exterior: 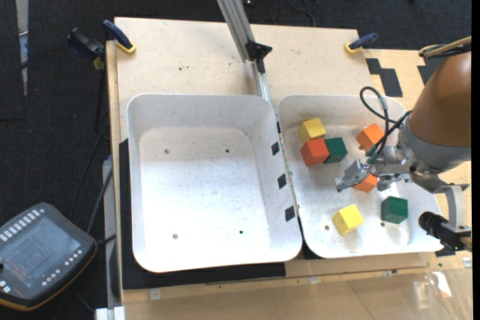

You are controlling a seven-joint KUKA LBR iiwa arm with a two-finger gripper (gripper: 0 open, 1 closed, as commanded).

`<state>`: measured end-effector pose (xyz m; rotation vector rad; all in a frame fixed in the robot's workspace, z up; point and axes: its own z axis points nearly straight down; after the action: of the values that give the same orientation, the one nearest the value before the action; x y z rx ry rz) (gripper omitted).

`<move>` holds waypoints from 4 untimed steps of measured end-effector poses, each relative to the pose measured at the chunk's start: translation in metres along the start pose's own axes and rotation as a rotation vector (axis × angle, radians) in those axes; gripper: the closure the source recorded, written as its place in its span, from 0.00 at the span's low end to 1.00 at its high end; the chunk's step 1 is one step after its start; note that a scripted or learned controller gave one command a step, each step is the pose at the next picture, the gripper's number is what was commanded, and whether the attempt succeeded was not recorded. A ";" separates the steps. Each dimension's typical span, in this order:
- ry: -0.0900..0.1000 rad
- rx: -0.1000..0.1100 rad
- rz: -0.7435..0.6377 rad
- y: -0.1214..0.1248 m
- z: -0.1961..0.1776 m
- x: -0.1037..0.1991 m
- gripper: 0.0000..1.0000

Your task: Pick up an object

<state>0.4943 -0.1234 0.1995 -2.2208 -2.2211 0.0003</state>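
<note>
Bench (195, 56): pale speckled board, clamps at the far left and far right corners, dark floor around it.
Left bin (135, 161): shallow, white, rounded corners, floor dotted with dark specks; wide open room across its whole floor.
Right bin (319, 247): touches the left bin along a shared middle edge marked with small black tags; all blocks lie in it.
Metal rail (229, 0): slants down from the top of the view and ends at the far end of the seam between the bins.
Arm (446, 112): orange band and grey wrist cover the right bin's right rim; black cable loops over the far right part of the bin.
Gripper (358, 177): low over the middle of the right bin, grey fingers pointing left; an orange block (366, 183) sits right at the fingertips, partly hidden; cannot tell whether the fingers clasp it or how wide they stand.
Far cluster: yellow block (312, 128), red-orange block (315, 151) and dark green block (335, 149), touching or nearly so, near the middle edge.
Second orange block (369, 136): far right, beside the cable.
Near side: yellow block (348, 219) and green block (394, 210), apart, open floor between them and the near rim.
Pendant (37, 255): grey handheld unit on the floor at lower left.
</note>
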 end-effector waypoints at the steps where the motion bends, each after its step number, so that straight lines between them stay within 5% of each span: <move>1: 0.000 -0.001 0.001 0.000 0.000 0.000 0.00; 3: -0.001 -0.001 0.001 -0.002 0.106 -0.001 0.00; 4: 0.000 -0.002 0.001 -0.002 0.104 -0.001 0.00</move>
<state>0.4925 -0.1239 0.0955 -2.2230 -2.2208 -0.0014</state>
